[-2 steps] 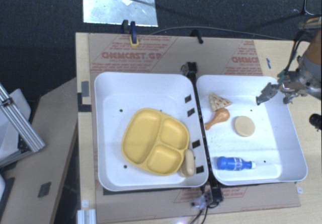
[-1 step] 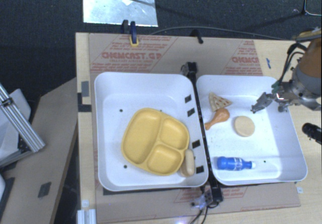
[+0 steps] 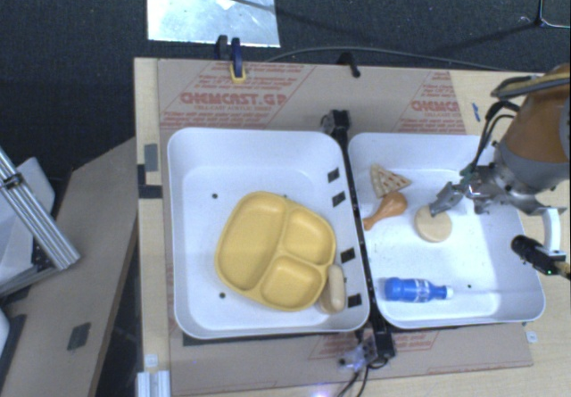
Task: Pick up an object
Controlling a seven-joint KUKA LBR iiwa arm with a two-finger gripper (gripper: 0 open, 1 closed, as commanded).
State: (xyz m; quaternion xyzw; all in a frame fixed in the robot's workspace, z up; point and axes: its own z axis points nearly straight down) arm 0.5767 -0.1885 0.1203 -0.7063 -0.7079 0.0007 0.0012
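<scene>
- 2 white bins side by side: left bin [image 3: 192, 208], right bin [image 3: 508, 293].
- 1 yellow divided tray [image 3: 277, 248] in left bin; 1 beige roll [image 3: 334, 288] against its lower-right edge.
- 1 arm [image 3: 544, 132] from right, partly cut off by frame edge.
- Right bin, 4 items: blue bottle [image 3: 415, 290], drumstick [image 3: 385, 208], waffle wedge [image 3: 388, 179], round cookie [image 3: 434, 226].
- Gripper [image 3: 446, 203] low just above cookie; fingertips blurred, opening can't tell, nothing seen held.
</scene>
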